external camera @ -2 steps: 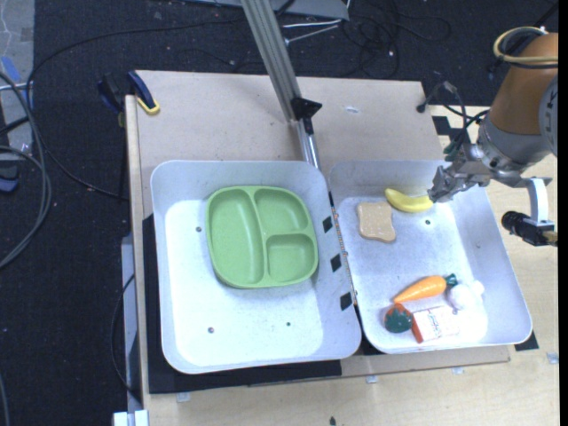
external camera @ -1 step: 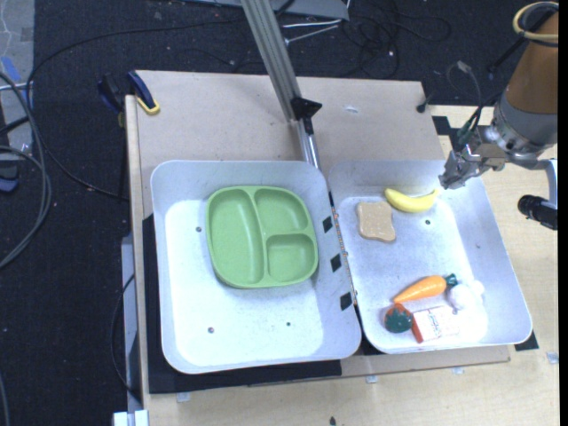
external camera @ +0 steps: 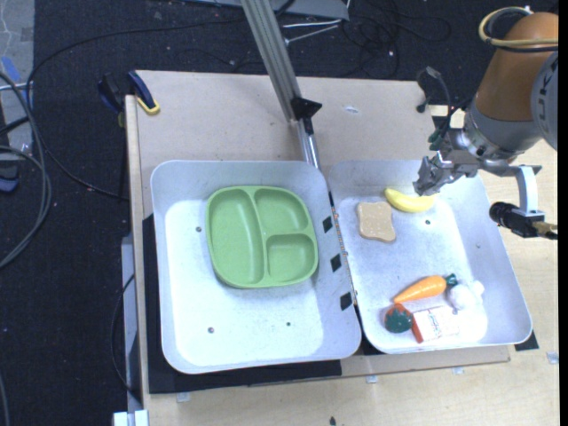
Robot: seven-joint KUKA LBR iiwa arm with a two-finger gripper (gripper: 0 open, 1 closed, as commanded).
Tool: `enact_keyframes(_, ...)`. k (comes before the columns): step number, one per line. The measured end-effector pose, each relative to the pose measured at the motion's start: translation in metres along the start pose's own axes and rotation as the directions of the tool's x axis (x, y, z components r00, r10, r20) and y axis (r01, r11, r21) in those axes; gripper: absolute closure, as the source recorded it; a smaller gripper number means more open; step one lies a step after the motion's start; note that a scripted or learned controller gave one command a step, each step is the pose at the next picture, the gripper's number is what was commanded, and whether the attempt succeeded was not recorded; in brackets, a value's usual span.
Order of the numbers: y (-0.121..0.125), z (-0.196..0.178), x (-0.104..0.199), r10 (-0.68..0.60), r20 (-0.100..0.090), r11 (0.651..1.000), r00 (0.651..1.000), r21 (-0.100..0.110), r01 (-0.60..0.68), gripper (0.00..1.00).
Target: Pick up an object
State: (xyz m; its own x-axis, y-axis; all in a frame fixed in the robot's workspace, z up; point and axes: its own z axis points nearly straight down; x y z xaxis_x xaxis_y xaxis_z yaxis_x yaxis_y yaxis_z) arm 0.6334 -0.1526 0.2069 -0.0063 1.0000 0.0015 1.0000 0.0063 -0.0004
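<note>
The task is not done yet, as far as I can judge. No object is lifted: all the things lie on the floor of the right bin point(external camera: 497, 264). The banana point(external camera: 408, 201) rests in the far part of this bin, just beside the slice of bread point(external camera: 376, 222). In the near corner there are the carrot point(external camera: 422, 288), a small red thing point(external camera: 398, 319) and a white and red box point(external camera: 435, 325), close together. The left bin point(external camera: 177, 264) carries only a green divided plate point(external camera: 263, 236).

The arm point(external camera: 515, 78) reaches in from the right, and the hand point(external camera: 429, 181) is low over the far part of the right bin, at the right end of the banana. It seems to touch the banana or to be just above it; from this slanted view I cannot say which. The picture is too small there, so I cannot tell if the hand is open, closed, or gripping the fruit, and I cannot say it holds the banana.

So I think the step in hand is the approach or the grasp of the banana. What is left is a firm grip and then the lift out of the bin.
</note>
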Motion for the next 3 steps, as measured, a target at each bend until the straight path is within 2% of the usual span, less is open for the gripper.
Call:
enact_keyframes(1, 0.008, -0.002, 0.057, -0.001, 0.0, 1.0, 1.0, -0.001, 0.001, 1.0)
enact_keyframes(2, 0.005, 0.003, 0.107, 0.0, 0.001, 1.0, 1.0, 0.0, 0.0, 1.0)
enact_keyframes(3, 0.003, -0.013, 0.162, -0.002, 0.0, 1.0, 1.0, -0.003, 0.002, 1.0)
